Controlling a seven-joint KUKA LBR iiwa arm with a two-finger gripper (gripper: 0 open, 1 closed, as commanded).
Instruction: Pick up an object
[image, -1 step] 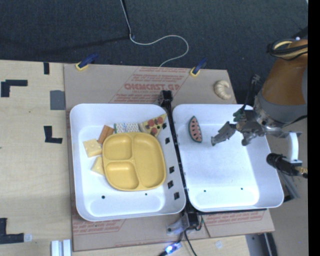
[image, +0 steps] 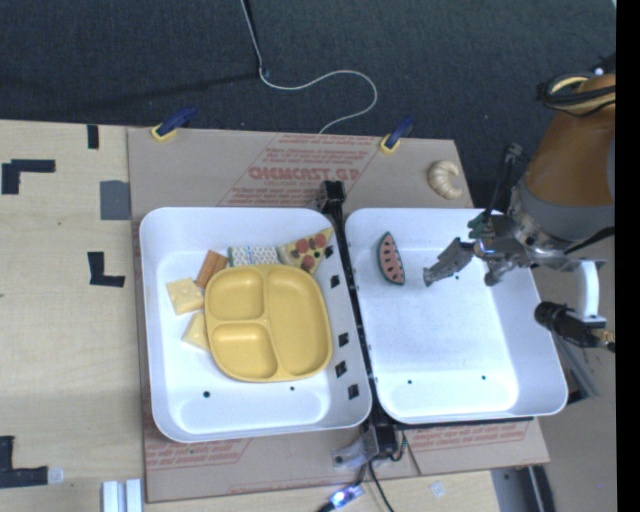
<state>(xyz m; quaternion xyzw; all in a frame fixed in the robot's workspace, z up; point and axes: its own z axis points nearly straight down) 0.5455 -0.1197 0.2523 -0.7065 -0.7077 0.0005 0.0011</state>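
Watermelon slice (image: 390, 258) in right bin (image: 500, 400), end effector (image: 440, 270) nearby, grip state unclear; cardboard (image: 290, 170) print unreadable.

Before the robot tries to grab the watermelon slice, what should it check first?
1. Watermelon slice in reach, lying in the right bin: ok.
2. Space around the slice free of other toys: ok.
3. Hand over the right bin, just beside the slice but apart from it: ok.
4. Hand lined up above the slice: not ok, it sits to the side.
5. Hand open wide enough: cannot tell.
6. Yellow plate and the other toys kept out of the way in the left bin: ok.
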